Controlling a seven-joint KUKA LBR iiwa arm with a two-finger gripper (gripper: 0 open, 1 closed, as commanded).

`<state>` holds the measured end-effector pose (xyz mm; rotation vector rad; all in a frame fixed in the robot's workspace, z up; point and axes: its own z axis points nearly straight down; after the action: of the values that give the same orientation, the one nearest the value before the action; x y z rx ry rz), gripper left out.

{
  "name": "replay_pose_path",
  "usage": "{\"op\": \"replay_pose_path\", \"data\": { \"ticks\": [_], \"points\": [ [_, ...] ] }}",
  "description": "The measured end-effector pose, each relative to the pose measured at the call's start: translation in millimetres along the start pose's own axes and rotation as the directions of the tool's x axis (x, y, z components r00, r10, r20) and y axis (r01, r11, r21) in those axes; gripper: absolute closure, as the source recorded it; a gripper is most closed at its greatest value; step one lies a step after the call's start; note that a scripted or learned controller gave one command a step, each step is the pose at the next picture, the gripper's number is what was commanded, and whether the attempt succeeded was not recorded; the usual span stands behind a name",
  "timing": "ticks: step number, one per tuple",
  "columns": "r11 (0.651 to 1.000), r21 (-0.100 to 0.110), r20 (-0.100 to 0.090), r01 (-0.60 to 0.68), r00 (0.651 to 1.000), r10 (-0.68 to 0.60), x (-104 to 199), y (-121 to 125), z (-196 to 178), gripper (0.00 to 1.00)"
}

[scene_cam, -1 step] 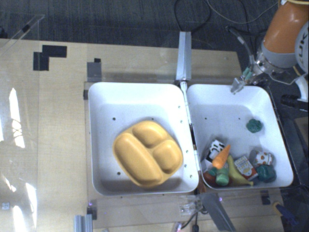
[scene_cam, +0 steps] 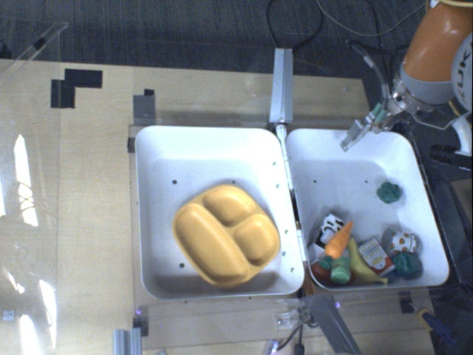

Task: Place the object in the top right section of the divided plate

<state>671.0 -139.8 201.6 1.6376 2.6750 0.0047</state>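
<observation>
Hand (scene_cam: 357,134), grip unclear, hovers over right bin (scene_cam: 355,176), toys (scene_cam: 358,254) heaped beside yellow divided plate (scene_cam: 225,233).

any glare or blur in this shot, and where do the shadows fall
Camera view: bright glare streaks on the clear sheet at far left; the divided plate casts a soft shadow toward the near wall of the left bin; the end effector looks slightly blurred over the right bin rim; the toys in the near corner are small and soft-edged.
</observation>
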Motion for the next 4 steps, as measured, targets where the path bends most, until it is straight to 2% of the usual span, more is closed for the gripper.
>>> {"op": "replay_pose_path", "data": {
  "ticks": [1,2,3,4],
  "points": [
    [0.936,0.003,0.000,-0.353,0.936,0.353,5.4,-28.8,107.9,0.00],
    [0.923,-0.004,0.001,-0.385,0.923,0.385,31.8,-80.8,113.6,0.00],
    [0.941,-0.004,0.004,-0.337,0.941,0.337,49.1,-167.6,112.8,0.00],
    [0.739,-0.011,0.004,-0.673,0.739,0.673,93.2,-154.2,112.4,0.00]
  ]
}}
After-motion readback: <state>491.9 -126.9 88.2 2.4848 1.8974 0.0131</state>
